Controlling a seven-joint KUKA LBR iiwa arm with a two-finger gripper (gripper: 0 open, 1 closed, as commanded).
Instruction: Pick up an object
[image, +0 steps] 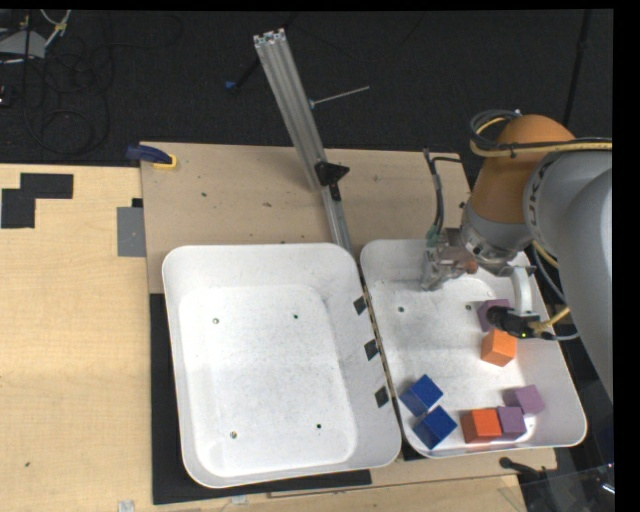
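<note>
Two shallow white bins side by side at centre frame: left bin (190, 270), right bin (560, 425).

In the right bin, lower right of the frame:
- Two blue blocks, one (423, 392) just above the other (436, 428), near the bin's left wall.
- Two orange blocks: one (498, 347) alone at mid-right, one (485, 424) in the row along the bottom rim.
- Three purple blocks: one (492, 313) just above the lone orange block, partly hidden by cabling; one (527, 400) and one (512, 421) at the right end of the bottom row, touching or nearly so.
- Possibly a darker red block at the row's left end, too small to tell apart for certain.

One gripper (437, 278), upper part of the right bin, pointed down at bare bin floor, well apart from every block. Nothing seen held. Whether spread or pressed together: cannot tell.

One grey arm (570, 215) with orange band (525, 135), at right of frame.

One slanted metal bar (300, 120), upper centre. One blue-and-yellow clamp (150, 155), upper left, at the bench's edge.
</note>
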